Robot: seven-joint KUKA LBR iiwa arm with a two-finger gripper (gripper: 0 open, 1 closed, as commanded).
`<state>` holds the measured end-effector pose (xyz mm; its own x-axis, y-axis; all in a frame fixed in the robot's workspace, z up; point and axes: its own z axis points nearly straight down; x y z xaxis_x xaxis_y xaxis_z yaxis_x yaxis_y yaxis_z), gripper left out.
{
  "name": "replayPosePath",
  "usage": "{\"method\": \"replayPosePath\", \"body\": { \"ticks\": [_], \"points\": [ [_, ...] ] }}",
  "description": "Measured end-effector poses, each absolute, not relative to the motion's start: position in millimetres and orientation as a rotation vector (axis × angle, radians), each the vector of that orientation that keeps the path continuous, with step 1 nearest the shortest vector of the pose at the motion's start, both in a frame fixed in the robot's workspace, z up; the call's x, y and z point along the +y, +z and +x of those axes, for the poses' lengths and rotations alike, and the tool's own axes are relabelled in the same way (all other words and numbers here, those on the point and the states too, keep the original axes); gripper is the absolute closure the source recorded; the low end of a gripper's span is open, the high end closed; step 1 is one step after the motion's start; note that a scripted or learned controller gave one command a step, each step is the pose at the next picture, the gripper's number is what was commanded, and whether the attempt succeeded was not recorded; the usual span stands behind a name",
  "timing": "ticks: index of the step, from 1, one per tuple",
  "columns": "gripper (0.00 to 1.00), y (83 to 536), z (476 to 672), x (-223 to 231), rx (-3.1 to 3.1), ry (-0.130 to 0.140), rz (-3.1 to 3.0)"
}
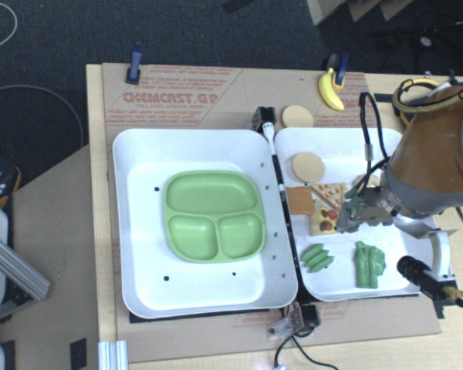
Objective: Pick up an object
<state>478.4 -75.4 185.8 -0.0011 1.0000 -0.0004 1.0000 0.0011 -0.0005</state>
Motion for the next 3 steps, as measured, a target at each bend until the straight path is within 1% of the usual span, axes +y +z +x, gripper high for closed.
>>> {"method": "replayPosePath", "body": {
  "ticks": [1,2,3],
  "points": [
    [1.00,288,480.1,-24,-2.230,-0.007,-2.220],
    [1.00,217,478.8,-20,-2.217,0.003,-2.220],
    [1.00,213,478.9,-109,-2.217,0.001,-2.230]
  ]
}}
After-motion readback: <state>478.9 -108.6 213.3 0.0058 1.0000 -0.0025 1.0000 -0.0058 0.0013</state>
